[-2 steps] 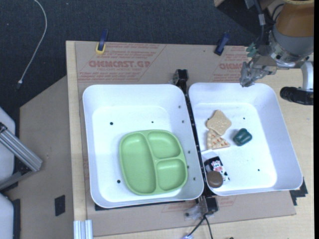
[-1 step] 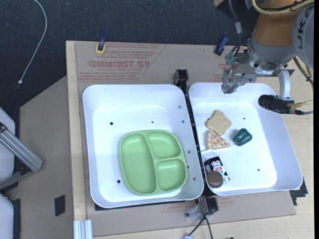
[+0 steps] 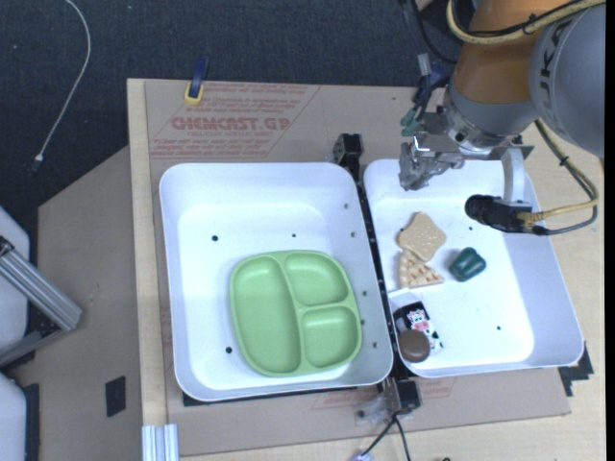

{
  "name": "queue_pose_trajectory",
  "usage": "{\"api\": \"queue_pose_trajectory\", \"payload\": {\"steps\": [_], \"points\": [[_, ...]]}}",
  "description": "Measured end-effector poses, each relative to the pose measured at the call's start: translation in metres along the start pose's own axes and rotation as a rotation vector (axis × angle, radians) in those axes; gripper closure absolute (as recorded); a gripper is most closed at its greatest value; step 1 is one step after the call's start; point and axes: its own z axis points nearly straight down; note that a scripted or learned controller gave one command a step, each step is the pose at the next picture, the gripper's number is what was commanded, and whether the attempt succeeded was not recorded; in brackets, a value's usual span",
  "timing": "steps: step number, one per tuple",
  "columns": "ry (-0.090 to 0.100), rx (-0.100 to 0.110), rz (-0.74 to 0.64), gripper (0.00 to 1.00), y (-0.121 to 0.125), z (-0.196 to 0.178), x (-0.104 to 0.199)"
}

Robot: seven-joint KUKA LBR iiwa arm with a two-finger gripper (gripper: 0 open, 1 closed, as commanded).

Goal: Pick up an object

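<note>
Red print on the cardboard [image 3: 240, 113] under the bins reads something like "CHEMCAST", the rest blurred. The gripper [image 3: 419, 173] hangs over the right bin's [image 3: 538, 305] far left corner, grasping nothing I can see. Along that bin's left edge lie flat tan toast [image 3: 423, 235], a waffle [image 3: 419, 273], and a cow-patterned piece [image 3: 417, 332]; a dark green block [image 3: 468, 264] sits beside them. The left bin [image 3: 192, 257] holds a smooth, green, three-part plate [image 3: 294, 311].

One fixed camera, mounted above the worktop [image 3: 240, 113], looking down at a slant. Both white bins sit in frame side by side: left bin [image 3: 192, 200], right bin [image 3: 519, 315]. Mid-range, so dark floor shows around the worktop at top and left. The arm [image 3: 519, 46] enters from the upper right, close to the lens.
</note>
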Motion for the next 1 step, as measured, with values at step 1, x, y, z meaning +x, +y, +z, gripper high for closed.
{"api": "queue_pose_trajectory", "payload": {"steps": [1], "points": [[0.0, -0.001, -0.001, 1.0, 0.0003, 0.001, 0.0477]]}}
